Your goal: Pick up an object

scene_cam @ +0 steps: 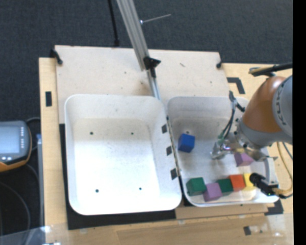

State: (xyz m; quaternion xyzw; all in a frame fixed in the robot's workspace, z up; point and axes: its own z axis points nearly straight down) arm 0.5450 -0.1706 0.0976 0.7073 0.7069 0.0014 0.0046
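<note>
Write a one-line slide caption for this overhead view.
Gripper poised in the right bin near a blue block.

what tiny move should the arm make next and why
Probably a short drop toward the purple block just right of the gripper. The gripper sits low in the right bin, with that block nearest; the blue cube lies farther left.
</note>
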